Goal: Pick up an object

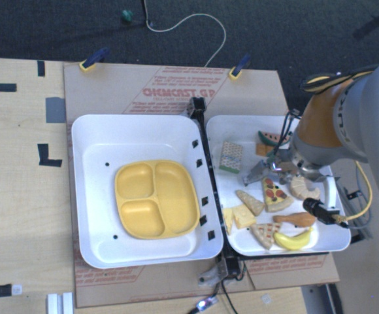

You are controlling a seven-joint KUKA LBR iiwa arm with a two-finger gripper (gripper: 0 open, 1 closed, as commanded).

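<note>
Nearest the camera, along the right bin's front edge, a yellow banana is seen beside a pizza wedge. Two white bins are counted on the tabletop; the left bin carries one yellow divided plate. In the right bin roughly ten small food toys are counted, though the arm covers some: two pizza slices, the second being, two pale cheese pieces, one cracker-like block, one watermelon slice, one orange carrot-shaped piece.

The end effector is lowered among these items, near the upper pizza slice. Whether its fingers are spread or closed cannot be told from this angle, and nothing is seen held between them. The pick is judged not yet accomplished: grasping and lifting of an object remain.
</note>
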